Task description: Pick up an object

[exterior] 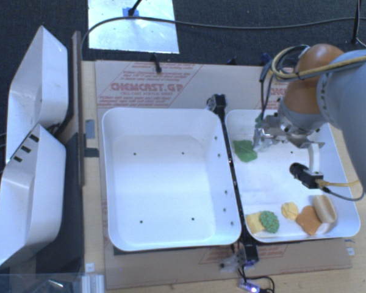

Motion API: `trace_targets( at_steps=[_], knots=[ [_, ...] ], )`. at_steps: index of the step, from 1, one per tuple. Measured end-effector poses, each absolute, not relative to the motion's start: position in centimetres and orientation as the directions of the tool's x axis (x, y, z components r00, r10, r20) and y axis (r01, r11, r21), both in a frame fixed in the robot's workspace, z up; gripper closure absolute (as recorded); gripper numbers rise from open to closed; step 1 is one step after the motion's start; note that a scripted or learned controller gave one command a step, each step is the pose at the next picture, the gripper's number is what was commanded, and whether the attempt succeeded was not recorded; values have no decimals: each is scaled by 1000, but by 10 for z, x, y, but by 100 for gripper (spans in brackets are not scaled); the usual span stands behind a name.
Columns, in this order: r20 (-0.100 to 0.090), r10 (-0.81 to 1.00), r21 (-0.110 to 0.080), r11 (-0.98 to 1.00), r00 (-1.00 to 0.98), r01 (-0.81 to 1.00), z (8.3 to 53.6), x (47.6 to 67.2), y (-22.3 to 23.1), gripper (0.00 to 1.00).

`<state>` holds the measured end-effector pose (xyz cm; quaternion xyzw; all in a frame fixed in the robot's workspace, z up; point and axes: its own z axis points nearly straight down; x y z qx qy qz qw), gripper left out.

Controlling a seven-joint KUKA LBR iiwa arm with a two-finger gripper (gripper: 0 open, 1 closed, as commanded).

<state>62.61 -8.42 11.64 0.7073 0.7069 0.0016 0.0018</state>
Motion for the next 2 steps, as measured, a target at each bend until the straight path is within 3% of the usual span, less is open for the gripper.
trace_targets(
  at_steps=[1,2],
  knots=[
    [-1,1000,7,0,0,1000,186,622,-89,100],
    [-1,1000,-1,1,-1,1000,82,644,-86,100]
  ],
)
